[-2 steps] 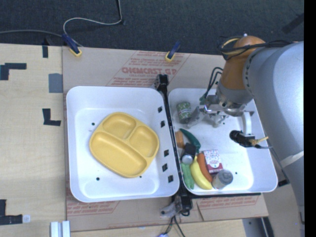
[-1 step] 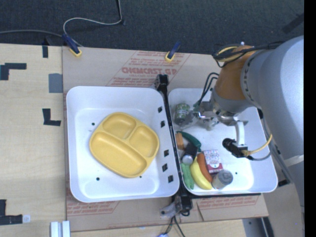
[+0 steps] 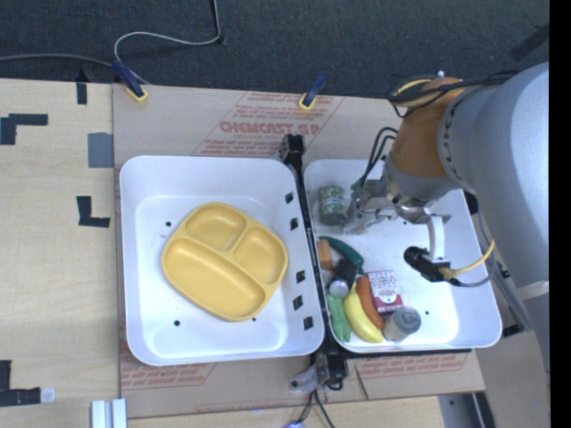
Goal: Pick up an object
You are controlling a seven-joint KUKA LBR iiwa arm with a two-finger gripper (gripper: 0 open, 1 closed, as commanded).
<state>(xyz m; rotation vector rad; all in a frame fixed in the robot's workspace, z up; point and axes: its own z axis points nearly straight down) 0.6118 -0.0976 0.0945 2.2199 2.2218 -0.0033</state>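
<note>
the arm comes in from the right and its tool (image 3: 364, 210) is low in the right bin (image 3: 464, 315), just beside a small greenish can (image 3: 332, 203) at the far left corner. if the tool is open or closed, i cannot tell. a banana (image 3: 361, 317), a carrot (image 3: 369, 298) and a red-white carton (image 3: 384, 289) lie nearer the front. the left bin (image 3: 143, 266) has a yellow divided plate (image 3: 225, 259).
</note>
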